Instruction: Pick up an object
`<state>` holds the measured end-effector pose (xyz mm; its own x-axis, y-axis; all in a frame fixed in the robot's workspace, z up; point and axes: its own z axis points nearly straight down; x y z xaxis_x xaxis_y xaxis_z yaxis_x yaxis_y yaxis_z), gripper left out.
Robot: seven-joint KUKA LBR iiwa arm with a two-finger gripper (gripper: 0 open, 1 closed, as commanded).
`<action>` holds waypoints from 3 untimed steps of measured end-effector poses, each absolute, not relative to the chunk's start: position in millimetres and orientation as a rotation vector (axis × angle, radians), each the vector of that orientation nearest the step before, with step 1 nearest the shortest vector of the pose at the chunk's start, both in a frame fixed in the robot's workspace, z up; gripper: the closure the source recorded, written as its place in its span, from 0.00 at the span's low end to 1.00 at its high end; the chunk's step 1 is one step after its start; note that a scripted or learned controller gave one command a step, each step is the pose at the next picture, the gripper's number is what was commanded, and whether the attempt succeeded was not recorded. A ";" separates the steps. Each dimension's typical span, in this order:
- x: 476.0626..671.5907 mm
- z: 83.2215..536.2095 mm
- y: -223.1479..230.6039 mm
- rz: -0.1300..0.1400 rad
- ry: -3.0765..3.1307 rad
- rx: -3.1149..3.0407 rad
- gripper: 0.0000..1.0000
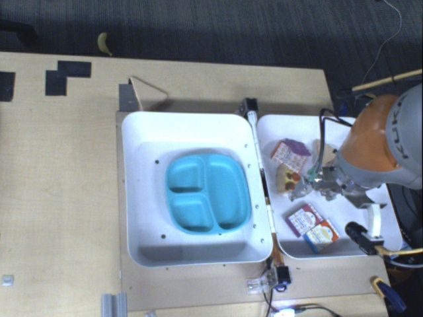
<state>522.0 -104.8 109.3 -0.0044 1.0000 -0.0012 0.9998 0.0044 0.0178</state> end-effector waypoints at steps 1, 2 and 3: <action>490.2 87.7 -88.3 0.011 2.212 2.214 0.00; 492.3 99.1 -88.0 0.017 2.210 2.210 1.00; 582.4 185.6 -42.7 0.007 2.226 2.213 1.00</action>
